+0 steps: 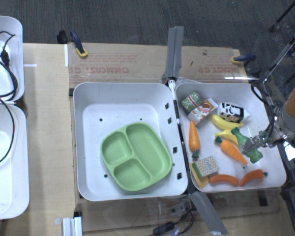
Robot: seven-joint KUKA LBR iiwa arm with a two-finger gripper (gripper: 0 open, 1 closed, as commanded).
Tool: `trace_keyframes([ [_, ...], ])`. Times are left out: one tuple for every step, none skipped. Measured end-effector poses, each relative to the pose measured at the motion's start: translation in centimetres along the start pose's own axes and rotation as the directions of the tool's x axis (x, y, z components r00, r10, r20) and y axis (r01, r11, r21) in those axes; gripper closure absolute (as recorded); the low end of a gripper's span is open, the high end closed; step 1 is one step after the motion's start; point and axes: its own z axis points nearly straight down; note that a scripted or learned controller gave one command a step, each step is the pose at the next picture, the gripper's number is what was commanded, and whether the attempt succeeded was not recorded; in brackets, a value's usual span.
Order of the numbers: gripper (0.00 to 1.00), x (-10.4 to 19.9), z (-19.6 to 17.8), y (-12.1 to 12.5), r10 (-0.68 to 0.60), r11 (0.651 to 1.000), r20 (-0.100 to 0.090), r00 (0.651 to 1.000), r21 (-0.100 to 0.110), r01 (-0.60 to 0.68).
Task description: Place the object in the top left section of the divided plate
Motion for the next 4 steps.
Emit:
trace_keyframes([
  [1.00, -1.0, -7.7, -0.2, -0.081, 0.997, 0.003, 0.997, -0.002, 0.081],
  [1.00, -4.2, -2.4, -1.3, -0.250, 0.968, 0.001, 0.968, -0.001, 0.250],
  [1.00, -4.7, -1.9, -1.4, -0.368, 0.930, 0.002, 0.930, -0.002, 0.368],
  [1.00, -4.7, -1.2, -1.4, -0.469, 0.883, 0.003, 0.883, -0.002, 0.469],
])
